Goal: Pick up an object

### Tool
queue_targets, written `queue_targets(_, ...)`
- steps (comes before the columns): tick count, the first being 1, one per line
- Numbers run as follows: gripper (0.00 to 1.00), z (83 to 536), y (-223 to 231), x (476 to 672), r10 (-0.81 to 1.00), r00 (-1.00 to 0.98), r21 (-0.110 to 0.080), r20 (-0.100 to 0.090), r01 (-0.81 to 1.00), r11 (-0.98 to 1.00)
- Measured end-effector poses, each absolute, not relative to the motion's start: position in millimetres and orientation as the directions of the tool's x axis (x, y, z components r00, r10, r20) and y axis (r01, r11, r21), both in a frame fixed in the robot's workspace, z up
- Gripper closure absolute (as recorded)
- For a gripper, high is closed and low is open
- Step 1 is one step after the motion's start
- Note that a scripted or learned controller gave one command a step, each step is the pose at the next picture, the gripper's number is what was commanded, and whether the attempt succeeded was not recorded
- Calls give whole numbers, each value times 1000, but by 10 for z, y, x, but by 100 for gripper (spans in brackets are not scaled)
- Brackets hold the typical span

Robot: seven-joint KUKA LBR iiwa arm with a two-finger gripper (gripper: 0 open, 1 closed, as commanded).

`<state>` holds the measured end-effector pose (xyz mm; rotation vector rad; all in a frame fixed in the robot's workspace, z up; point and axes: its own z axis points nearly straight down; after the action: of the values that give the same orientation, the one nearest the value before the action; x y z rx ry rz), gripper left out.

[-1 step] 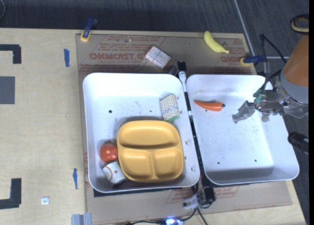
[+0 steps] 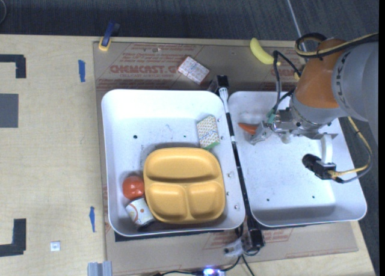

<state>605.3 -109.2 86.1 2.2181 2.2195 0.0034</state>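
My gripper [image 2: 263,131] is low in the right bin [image 2: 289,202], near its back left corner. A small orange-red object [image 2: 247,127] lies on the bin floor right at the gripper's left side, touching or nearly touching it. The left bin [image 2: 120,112] holds a yellow divided tray [image 2: 183,183], a red ball [image 2: 132,186] and a small white and orange can [image 2: 139,211] at the tray's left, and a patterned packet [image 2: 207,130] behind the tray.
A yellow banana [image 2: 261,51] and a patterned card [image 2: 192,69] lie on the board behind the bins. A blue clip [image 2: 108,35] sits at the back left. A black cable connector [image 2: 319,166] hangs over the right bin's middle.
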Motion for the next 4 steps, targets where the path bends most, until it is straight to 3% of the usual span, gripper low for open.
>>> queue_targets(1, 0, 856, -927, 6251, 1000, -1, 3, -1, 1000, 1)
queue_targets(2, 100, 962, -930, 6260, 1000, 0, 7, -1, 1000, 0)
queue_targets(3, 100, 1850, -256, 5786, 1000, -2, 0, 1, 1000, 2)
queue_targets(4, 100, 1845, 63, 5152, 1000, -1, -2, 1, 1000, 1)
